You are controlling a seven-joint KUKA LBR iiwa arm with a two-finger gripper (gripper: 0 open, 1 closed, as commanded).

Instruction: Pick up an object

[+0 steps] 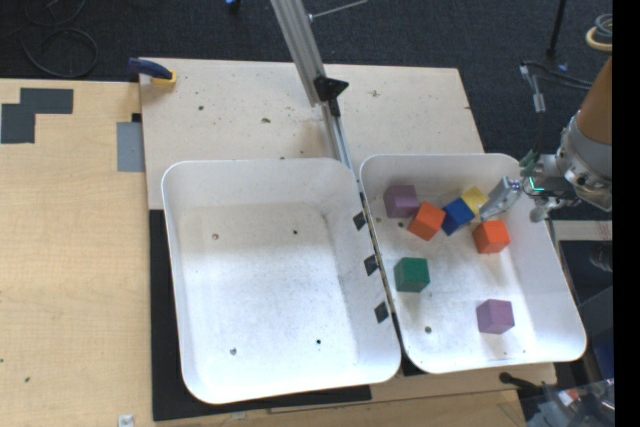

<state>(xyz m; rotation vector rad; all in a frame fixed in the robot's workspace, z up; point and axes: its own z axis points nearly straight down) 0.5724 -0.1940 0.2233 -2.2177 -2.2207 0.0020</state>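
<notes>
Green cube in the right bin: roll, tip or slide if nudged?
The green cube looks rigid with flat faces, so it will probably slide, not roll. It sits apart from the other blocks, so a nudge likely moves it alone. The bin floor looks smooth.

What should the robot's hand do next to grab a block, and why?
Probably lower a little onto the orange block right below it. The hand sits over the right bin, beside the yellow block and blue block, and I can't see anything held between its fingers. That orange block looks closest, with open room on its right side.
</notes>
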